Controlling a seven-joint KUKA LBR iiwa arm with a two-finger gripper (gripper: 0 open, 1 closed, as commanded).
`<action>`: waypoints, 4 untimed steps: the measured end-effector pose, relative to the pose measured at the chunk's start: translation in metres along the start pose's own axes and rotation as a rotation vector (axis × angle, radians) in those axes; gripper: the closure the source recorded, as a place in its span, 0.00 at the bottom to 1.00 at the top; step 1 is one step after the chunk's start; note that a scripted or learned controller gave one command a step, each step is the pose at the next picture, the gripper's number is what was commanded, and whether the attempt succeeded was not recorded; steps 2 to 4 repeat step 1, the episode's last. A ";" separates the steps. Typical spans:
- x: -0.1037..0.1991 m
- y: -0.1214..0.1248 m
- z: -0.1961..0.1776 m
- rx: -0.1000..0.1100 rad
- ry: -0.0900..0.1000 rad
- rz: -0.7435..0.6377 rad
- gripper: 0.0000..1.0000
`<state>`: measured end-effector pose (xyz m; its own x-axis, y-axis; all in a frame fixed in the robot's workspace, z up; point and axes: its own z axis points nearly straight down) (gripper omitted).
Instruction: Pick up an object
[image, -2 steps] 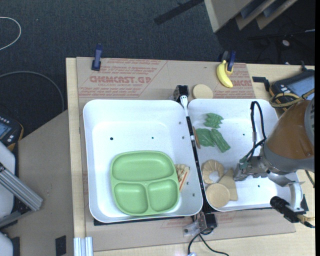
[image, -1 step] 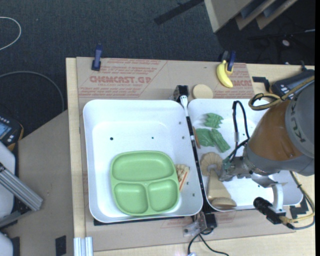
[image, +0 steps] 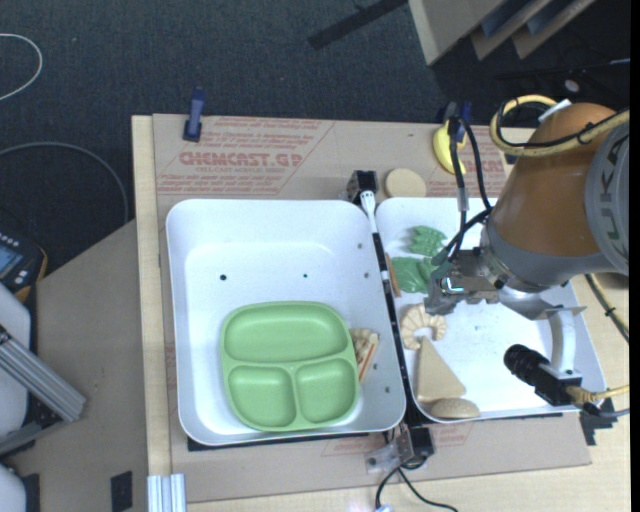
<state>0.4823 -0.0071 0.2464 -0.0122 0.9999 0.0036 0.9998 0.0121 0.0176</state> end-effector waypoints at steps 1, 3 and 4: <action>0.053 -0.003 0.012 0.019 -0.002 0.006 1.00; 0.053 -0.003 0.012 0.019 -0.002 0.006 1.00; 0.053 -0.003 0.012 0.019 -0.002 0.006 1.00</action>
